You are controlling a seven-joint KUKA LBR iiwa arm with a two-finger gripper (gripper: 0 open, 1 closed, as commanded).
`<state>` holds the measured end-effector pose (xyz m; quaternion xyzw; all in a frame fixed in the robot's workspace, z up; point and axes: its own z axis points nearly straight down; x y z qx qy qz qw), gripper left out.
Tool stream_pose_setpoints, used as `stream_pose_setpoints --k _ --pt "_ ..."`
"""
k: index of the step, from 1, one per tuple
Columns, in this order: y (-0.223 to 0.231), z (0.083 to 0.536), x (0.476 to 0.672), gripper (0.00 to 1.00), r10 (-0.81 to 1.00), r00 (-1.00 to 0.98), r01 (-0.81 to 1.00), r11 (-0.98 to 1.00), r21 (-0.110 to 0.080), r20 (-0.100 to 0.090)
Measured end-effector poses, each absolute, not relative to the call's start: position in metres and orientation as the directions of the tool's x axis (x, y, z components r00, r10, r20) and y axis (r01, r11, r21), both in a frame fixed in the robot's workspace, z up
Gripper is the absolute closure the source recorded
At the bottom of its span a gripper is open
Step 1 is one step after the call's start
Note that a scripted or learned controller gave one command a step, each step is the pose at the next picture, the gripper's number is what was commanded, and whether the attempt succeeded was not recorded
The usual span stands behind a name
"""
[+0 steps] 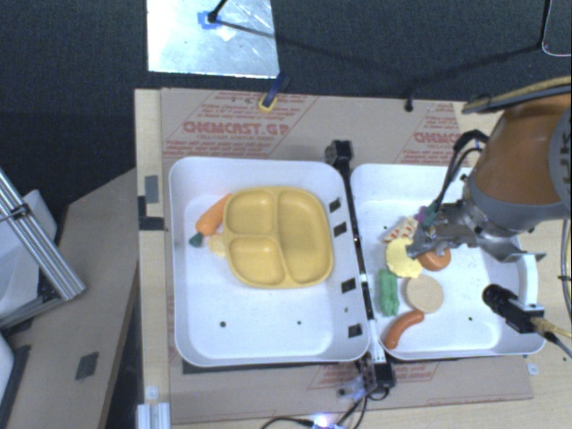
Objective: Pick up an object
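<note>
Nearest the camera, in the right-hand white bin (465,342), lies one orange-red toy sausage (402,327), nearer than the gripper (427,239) and to its view-left. Just beyond it are one green toy vegetable (388,291) and one tan round disc (424,294), side by side, both just nearer than the gripper. These lie loose and flat, likely tipped in as pick targets rather than arranged.

The gripper hangs low over one pale yellow toy piece (401,259) and one orange round piece (436,260). It appears placed there for a grasp, so one of these two is probably the object the task means. From this slant it cannot be told whether the gripper is parted or closed, nor whether it is clamped on anything. One speckled, cracker-like piece (399,231) sits just to the gripper's view-left. That makes six toys in this bin.

Well to the gripper's view-left, the second white bin (192,329) holds one yellow three-compartment plastic plate (273,237). One orange toy carrot (211,215) and one small yellow piece (217,245) sit against its far-from-gripper edge. The plate lies flat, seemingly as another item to pick.

Both bins rest on one brown cardboard sheet (232,123) on the counter. Farthest off lies one square silvery sheet (213,25).
</note>
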<state>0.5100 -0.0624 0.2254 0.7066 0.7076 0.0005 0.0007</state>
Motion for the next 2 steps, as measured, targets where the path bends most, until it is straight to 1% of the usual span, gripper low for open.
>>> stream_pose_setpoints --k 1,2 --pt "-0.059 0.234 0.523 1.00 1.000 -0.005 1.000 0.005 0.003 0.000" --pt "-0.060 0.225 0.509 1.00 1.000 -0.001 1.000 0.001 0.000 0.000"
